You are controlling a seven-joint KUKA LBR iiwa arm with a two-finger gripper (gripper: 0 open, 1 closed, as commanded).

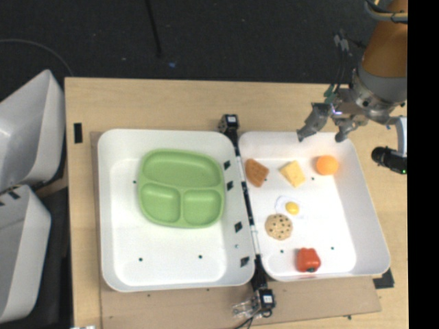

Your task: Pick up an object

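Your main risk here is the crowding in the right bin. The orange sits near the far right wall, and a round thing like that can roll off a finger that lands off-centre, or get pushed against the wall instead of being pinched. The cheese wedge and the brown slice lie close together along the far side, so a descent aimed between them could nudge both and take neither. The egg and the cookie are flat — closing fingers may skate over them. The red piece near the front wall stands taller and well apart from the rest, so it looks the safer target.

The gripper hangs above the far edge of that bin, just beyond the orange and cheese. Its two fingers are spread wide, tips pointing down, with nothing between them and touching nothing. The green plate lies alone in the left bin.
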